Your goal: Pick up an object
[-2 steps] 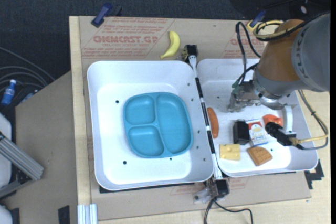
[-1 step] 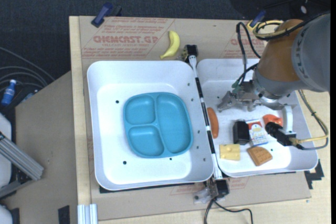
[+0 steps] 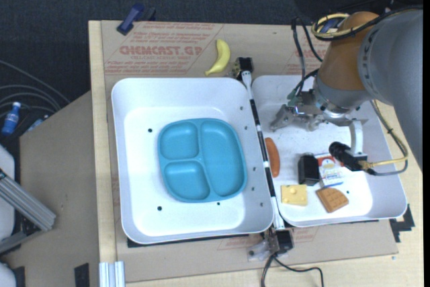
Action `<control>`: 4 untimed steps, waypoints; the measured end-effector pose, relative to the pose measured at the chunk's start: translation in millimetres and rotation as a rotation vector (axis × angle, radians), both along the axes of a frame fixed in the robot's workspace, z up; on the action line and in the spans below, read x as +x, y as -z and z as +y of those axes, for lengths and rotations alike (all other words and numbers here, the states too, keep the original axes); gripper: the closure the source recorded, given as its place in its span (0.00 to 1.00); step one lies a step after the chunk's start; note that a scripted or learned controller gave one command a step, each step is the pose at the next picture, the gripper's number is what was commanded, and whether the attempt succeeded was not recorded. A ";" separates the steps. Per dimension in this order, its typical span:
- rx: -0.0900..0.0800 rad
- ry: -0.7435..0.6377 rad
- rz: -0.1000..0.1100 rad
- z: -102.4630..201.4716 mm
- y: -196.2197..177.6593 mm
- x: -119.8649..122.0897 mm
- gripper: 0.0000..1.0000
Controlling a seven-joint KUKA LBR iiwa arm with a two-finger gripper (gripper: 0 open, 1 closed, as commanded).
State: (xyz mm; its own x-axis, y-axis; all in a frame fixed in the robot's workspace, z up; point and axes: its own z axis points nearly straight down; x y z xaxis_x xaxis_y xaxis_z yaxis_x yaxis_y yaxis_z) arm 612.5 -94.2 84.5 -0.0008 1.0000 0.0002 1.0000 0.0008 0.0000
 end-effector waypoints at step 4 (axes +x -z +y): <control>0.000 0.002 0.003 -12.0 0.2 -21.1 0.00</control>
State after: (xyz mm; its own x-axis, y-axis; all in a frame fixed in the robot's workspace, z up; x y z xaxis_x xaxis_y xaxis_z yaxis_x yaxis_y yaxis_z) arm 591.4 -106.2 84.4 0.0007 1.0000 0.0004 1.0000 -0.0007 -0.0026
